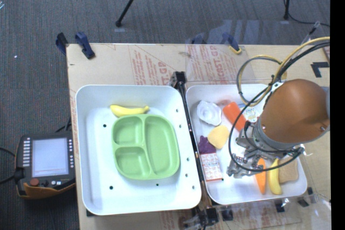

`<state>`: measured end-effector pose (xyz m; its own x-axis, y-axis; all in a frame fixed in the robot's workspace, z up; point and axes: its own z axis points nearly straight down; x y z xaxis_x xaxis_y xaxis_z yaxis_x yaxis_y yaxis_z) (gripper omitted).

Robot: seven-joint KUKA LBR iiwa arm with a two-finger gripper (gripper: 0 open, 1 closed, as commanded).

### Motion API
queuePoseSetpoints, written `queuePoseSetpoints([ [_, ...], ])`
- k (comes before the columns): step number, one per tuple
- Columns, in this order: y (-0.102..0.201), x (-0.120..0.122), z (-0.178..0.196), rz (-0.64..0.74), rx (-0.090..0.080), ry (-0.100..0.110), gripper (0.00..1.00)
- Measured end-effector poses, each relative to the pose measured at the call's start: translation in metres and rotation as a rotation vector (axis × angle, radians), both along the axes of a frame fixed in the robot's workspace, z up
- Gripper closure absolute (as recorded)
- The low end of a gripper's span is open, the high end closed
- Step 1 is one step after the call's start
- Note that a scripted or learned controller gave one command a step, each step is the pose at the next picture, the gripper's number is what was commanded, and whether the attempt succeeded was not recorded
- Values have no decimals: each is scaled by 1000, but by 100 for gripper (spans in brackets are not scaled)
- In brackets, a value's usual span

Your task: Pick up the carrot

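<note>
Two orange pieces sit close to your claw (241, 165), so choose with care. It hangs low in the right bin (302, 191), under the arm's orange band (295, 110), and I cannot tell from this slant whether it is gripping anything. Just to its right lies the carrot (261, 179), slim and tapered, pointing toward the bin's near wall. Touching the carrot's far side is a small yellow banana (275, 180), with a slice of toast (290, 172) beyond that.

To do this step well, I'd say bring the claw right over the carrot's thicker upper end and straddle it across its width, so the banana alongside is not caught too. That tight pairing looks like your main risk.

Further out, an orange block (232, 113) lies near the bin's far side; don't mistake it for the target. Around it are a white ruffled piece (208, 112), a pale yellow lump (218, 137), a purple item (204, 145) and a small printed box (211, 166) to the claw's left. Across the divider, the left bin (91, 116) holds a green divided plate (145, 147) and another banana (129, 110), well apart from your work on the table (135, 62).
</note>
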<state>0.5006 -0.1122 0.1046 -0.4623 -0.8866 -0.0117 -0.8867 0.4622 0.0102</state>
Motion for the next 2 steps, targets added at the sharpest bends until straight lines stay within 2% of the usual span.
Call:
queuePoseSetpoints([
  [1,3,1,9,-3,5,-1,100],
  [2,3,1,9,-3,5,0,0],
])
